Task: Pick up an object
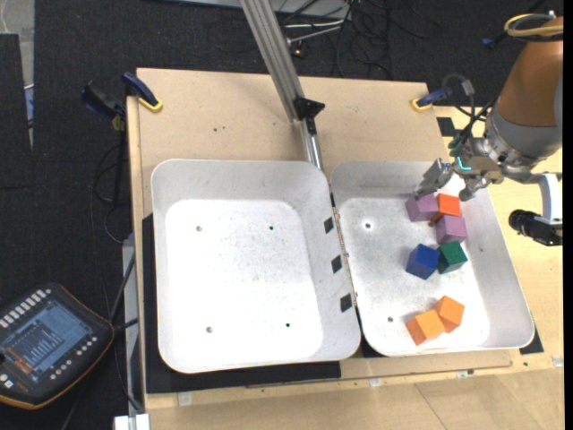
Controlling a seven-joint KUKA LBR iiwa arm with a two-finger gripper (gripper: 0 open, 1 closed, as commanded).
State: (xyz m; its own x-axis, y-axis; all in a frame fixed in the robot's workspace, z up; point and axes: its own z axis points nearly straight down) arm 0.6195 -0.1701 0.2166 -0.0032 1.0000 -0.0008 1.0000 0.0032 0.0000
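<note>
My gripper (450, 179) hangs with fingers spread, holding nothing; just below it sit a small purple cube (420, 207) and a small orange cube (448, 206), touching.

**Colours on the bench**

You have two white bins, the left bin (242, 262) speckled with fine dark dots and the right bin (385, 276) the same. In the right bin you see a purple block (421, 207) at the far end, an orange-red block (448, 206) just right of it, another purple block (452, 227), a blue block (422, 261), a green block (453, 256), and two orange blocks (436, 319) at the near end. Your arm (530, 97) is grey with an orange band. The bench (224, 119) is pale tan.
</note>
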